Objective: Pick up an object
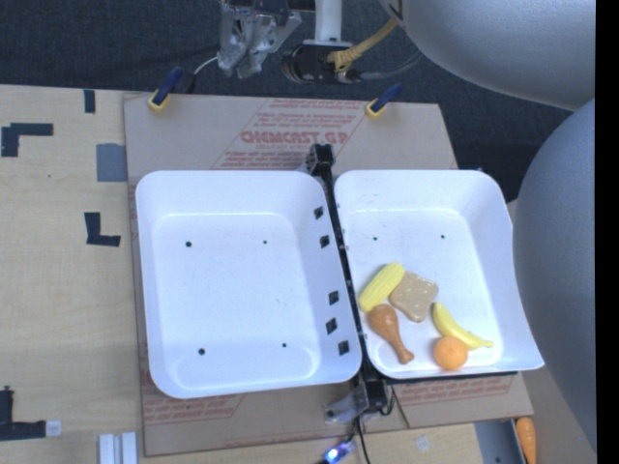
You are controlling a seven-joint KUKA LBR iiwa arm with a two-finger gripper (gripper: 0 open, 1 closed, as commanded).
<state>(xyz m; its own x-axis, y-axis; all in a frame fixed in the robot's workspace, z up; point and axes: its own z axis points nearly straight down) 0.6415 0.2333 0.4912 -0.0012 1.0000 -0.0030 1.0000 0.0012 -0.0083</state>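
Note:
The right bin (474, 211) holds a yellow corn cob (381, 285), a slice of toast (414, 297), a brown chicken drumstick (391, 332), a banana (457, 329) and an orange (450, 354), all clustered in its near half. My gripper (248, 44) hangs high at the top of the camera view, above the bench's far edge and well away from both bins. Nothing shows between its fingers.
The left bin (155, 259) sits beside the right one on a cardboard sheet (290, 129) held by blue-and-yellow clamps (164, 89). The grey arm (503, 27) fills the upper right and right side. Black brackets (334, 298) join the bins.

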